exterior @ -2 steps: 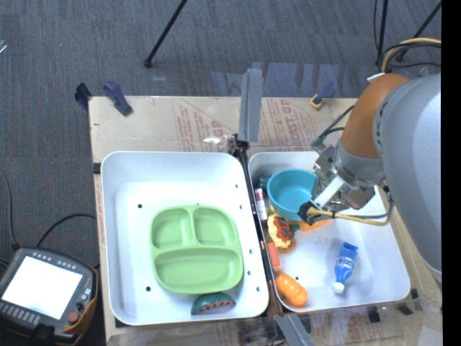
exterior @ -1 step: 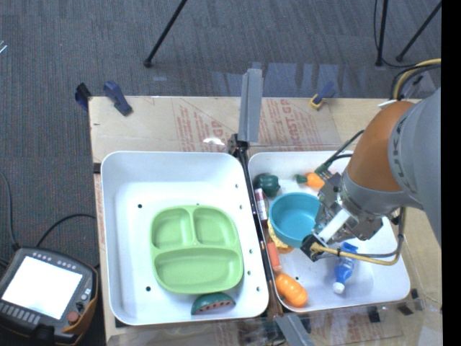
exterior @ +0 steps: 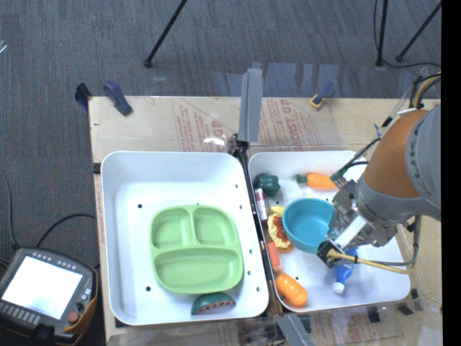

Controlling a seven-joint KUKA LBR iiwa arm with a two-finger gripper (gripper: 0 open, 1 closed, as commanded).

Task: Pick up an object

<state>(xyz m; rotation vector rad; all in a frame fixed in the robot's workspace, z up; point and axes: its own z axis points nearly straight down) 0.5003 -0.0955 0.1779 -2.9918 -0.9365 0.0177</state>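
The right bin holds a blue bowl near its middle. An orange carrot lies at the back and a dark green toy at the back left. A yellow and red toy rests against the bowl's left side. An orange toy lies at the front, and a small blue and white bottle at the front right. My gripper hangs at the bowl's right rim, below the grey and orange wrist, which covers its tips.
The left bin carries a green divided plate with a watermelon-slice toy at its front edge. A thin marker lies along the right bin's left wall. A handheld screen sits off the bench at the lower left.
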